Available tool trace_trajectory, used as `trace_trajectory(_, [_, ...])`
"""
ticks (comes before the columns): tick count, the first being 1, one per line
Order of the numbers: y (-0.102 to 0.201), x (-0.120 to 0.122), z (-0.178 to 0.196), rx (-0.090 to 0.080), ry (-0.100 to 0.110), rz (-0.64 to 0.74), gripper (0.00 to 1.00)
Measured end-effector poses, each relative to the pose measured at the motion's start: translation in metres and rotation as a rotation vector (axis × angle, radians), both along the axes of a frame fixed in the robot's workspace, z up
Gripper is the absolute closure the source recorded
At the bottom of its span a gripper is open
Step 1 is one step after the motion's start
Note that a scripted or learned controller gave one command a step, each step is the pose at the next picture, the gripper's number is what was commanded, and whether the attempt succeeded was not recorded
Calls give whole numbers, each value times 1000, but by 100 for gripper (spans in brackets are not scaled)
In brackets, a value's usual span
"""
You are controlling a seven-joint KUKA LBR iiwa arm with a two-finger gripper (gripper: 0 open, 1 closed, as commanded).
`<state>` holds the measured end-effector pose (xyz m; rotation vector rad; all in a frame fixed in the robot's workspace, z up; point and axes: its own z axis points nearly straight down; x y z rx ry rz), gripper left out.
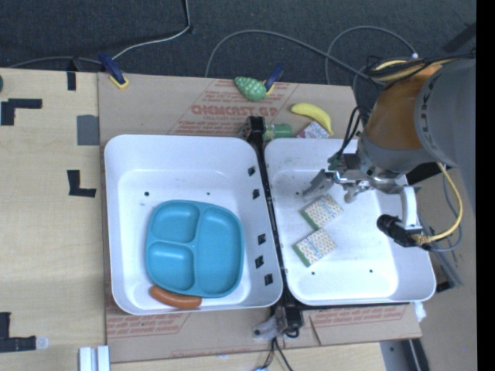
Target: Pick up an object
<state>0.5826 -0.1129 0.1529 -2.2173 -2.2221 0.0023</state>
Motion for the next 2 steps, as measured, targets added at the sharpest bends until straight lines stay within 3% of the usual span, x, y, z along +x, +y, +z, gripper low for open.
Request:
trace_trajectory(1, [11,-6,-63,-9,-15,-4,0])
trace_trajectory(2, [13,-3,-51,-6,-22,-3,100])
